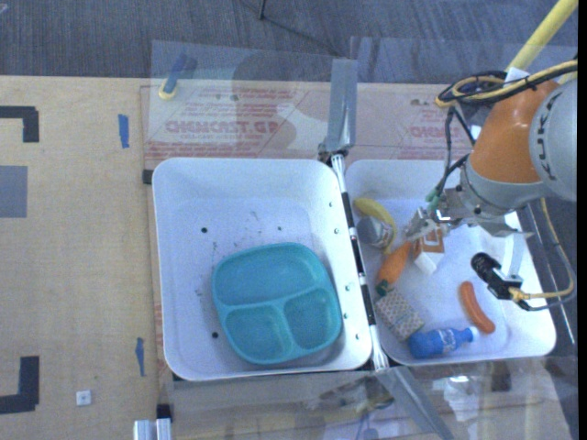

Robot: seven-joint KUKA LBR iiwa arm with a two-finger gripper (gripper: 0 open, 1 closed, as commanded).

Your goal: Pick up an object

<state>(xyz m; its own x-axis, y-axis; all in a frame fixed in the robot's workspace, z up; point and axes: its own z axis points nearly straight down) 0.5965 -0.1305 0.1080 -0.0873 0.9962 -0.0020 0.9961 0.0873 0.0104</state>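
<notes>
Under the gripper [431,232], at the left side of the right bin [541,337], lay a carrot [393,266], its long axis slanting from upper right to lower left. It sat just below-left of the tool (whether the gripper was open or closed, I could not tell). A banana [376,213] lay near, further up.

Faint reddish mirrored lettering on the clear sheet [240,117] lying on the worktop [73,246], well off from the gripper [431,227]; blurred, not legible. No other readable text.
</notes>
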